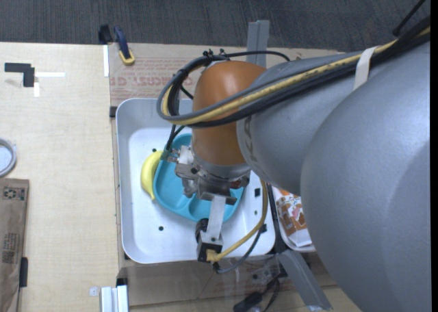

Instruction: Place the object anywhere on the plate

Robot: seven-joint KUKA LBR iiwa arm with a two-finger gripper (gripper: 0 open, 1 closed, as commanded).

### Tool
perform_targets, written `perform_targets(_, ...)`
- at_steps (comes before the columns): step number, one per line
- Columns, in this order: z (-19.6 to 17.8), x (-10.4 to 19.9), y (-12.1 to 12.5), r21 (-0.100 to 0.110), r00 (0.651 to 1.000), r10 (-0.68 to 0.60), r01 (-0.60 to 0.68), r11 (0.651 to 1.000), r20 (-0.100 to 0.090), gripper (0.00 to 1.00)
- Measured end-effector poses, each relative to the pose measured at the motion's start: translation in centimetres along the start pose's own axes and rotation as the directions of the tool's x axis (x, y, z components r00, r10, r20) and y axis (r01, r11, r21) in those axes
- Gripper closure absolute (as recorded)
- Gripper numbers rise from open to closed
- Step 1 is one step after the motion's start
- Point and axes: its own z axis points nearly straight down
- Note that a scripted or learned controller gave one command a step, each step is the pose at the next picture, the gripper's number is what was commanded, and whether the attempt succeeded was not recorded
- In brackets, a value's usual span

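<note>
A blue plate (170, 193) lies in the left white bin (139, 239). A yellow banana (148, 172) rests along the plate's left rim, partly on the plate and partly over the bin floor. My gripper (209, 193) hangs straight over the plate's right half, just right of the banana. The orange band and grey wrist above it cover its tip and much of the plate. Nothing shows between the gripper and the banana.
The big grey arm spans the right of the view and covers most of the right bin, where a printed orange and white packet (294, 216) peeks out. A tape roll (4, 157) and a brown bag (14, 235) lie on the bench at left.
</note>
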Motion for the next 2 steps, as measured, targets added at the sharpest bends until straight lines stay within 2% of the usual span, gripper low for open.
perform_targets(1, 0.0, 0.0, 0.0, 0.000, 1.000, 0.001, -0.001, 1.000, 0.000, 0.00)
perform_targets(2, 4.1, 1.3, -0.3, 0.001, 1.000, 0.014, -0.014, 1.000, 0.001, 0.00)
